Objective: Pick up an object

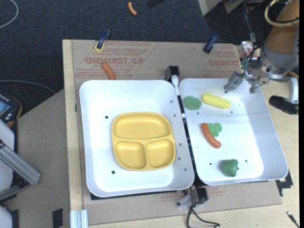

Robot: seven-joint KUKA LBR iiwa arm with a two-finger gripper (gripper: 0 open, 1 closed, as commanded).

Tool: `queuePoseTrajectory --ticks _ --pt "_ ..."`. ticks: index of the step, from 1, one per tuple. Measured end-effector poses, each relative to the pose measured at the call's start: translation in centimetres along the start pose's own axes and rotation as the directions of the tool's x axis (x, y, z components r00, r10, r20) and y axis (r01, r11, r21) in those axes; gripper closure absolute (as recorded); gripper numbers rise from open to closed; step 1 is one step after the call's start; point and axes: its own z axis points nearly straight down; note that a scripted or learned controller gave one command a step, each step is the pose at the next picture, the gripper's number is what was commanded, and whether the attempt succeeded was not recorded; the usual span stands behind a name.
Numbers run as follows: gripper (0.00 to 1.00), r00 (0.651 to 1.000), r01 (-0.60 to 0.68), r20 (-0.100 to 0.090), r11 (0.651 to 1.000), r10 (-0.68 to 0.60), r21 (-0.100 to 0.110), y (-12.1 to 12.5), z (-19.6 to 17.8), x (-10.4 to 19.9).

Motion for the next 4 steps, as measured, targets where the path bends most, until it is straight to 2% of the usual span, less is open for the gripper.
queuePoseTrajectory --ticks 1,2,3,4 --pt "0.00 1.000 0.000 0.000 1.000 0.000 -0.001 -0.6 4.6 -0.5" --pt "0.00 1.000 0.002 -0.001 1.000 -0.002 -0.020 0.0 7.2 -0.4" --pt "1.00 1.000 0.004 0.003 1.000 -0.003 -0.028 0.2 5.8 -0.4" --pt "1.00 1.000 0.001 0.004 1.000 -0.001 -0.014 -0.2 1.2 -0.5"
